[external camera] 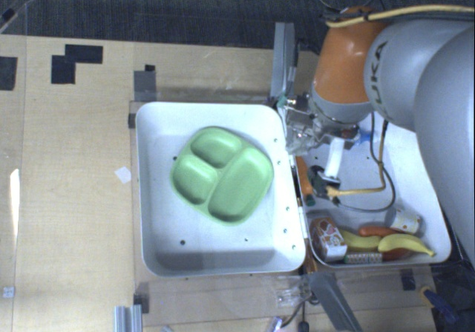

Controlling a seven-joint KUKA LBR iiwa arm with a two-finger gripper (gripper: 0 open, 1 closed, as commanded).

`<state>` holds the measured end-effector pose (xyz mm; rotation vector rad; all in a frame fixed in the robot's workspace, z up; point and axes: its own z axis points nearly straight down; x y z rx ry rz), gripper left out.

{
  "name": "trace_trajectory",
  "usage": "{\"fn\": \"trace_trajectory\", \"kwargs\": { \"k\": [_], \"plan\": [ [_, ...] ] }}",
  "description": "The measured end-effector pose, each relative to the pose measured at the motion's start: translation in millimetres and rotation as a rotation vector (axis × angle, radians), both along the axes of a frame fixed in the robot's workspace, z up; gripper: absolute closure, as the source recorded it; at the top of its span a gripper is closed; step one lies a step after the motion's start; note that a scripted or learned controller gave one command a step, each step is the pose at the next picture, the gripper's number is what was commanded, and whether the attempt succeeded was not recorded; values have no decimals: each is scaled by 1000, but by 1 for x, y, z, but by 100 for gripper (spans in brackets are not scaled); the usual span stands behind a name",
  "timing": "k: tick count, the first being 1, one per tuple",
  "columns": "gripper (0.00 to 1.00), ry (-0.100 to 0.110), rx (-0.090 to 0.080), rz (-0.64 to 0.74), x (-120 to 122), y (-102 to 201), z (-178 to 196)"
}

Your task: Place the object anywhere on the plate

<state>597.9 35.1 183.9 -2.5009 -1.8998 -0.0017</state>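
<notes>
Where the arm [415, 48] reaches in: from the right, grey with an orange band, over the upper part of the right bin [427, 174].
Claw [300, 134]: low at the upper left corner of the right bin, close against the wall shared with the left bin [159, 174].
Claw state: cannot tell; it is too blurred and too crowded by the wrist to read, and nothing shows clearly in its grasp.
Plate [223, 173]: green, three compartments, mid left bin, to the left of the claw across the shared wall.
Object: which loose thing is meant cannot be told; all of them lie in the right bin, apart from the plate.
Stick [302, 174]: orange, thin, lying along the left wall of the right bin, just below the claw and nearest to it; whether they touch cannot be told.
Packet [329, 239]: brown and white, in the lower left corner of the right bin, below the stick.
Chili [375, 232]: red, flat along the lower wall, right of the packet.
Banana [404, 246]: yellow, just beside the chili at the lower wall, well apart from the claw.
Tube [406, 220]: white, short, just above the banana.
</notes>
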Motion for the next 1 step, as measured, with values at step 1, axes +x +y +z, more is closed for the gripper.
{"fn": "trace_trajectory", "kwargs": {
  "k": [1],
  "plan": [
    [100,1,0,227,-98,37,-1]
  ]
}}
